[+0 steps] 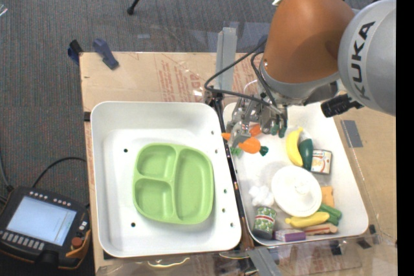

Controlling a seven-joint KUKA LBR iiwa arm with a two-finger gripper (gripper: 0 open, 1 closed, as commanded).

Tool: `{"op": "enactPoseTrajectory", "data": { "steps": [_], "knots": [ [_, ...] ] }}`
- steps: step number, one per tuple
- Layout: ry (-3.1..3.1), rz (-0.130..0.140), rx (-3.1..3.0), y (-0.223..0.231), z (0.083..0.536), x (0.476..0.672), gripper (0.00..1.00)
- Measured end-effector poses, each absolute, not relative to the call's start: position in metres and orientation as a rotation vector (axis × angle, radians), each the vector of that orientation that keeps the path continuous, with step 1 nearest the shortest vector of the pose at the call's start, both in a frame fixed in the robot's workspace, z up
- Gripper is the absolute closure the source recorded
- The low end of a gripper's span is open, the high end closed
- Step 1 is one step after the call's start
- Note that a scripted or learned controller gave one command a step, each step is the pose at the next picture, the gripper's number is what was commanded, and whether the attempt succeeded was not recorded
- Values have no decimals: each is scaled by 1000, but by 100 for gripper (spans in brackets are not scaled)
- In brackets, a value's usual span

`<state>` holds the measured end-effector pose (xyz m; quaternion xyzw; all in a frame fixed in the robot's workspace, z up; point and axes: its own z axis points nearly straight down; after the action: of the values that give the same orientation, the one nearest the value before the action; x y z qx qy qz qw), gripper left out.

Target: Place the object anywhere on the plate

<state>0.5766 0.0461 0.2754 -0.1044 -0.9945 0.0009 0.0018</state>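
Observation:
A light green divided plate lies in the left white bin. My gripper hangs below the arm's orange band over the far left corner of the right bin. Just under and in front of it lies a toy carrot with a green top, and a small orange piece shows right at the gripper's tip. The arm's bulk hides much of the gripper body.
The right bin holds several toys: a banana, a dark green piece, a white round lid, a small printed box, a green-labelled can and another banana. A teach pendant sits at the lower left.

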Motion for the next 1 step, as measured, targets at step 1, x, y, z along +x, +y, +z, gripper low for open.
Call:
{"op": "enactPoseTrajectory", "data": {
  "steps": [1],
  "knots": [
    [-3140,-2,37,123,254,544,100]
  ]
}}
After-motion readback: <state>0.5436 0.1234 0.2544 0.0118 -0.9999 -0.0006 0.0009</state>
